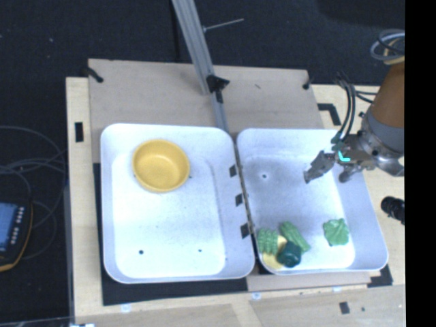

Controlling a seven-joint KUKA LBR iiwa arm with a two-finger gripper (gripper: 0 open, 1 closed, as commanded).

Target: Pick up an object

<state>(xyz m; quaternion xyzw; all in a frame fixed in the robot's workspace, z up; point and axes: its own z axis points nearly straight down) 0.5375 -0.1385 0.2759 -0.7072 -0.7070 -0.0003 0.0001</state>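
Note:
My gripper point(332, 172) hangs over the upper right part of the right bin point(286, 148), open, with nothing between its fingers. Below it, near the bin's front wall, lies a cluster of small green objects: a light green piece point(268, 240), a leafy green piece point(294, 233) and a dark teal round piece point(290, 255) on something yellow point(272, 260). A separate light green object point(336, 231) lies to their right, almost straight below the gripper. A yellow bowl point(161, 165) sits upright in the back left of the left bin point(170, 251).
A grey metal pole point(197, 46) slants from the top of the view down to the gap between the two bins. The arm's cables point(349, 107) loop beside the wrist at the right. A handheld device point(12, 231) lies off the bench at the far left.

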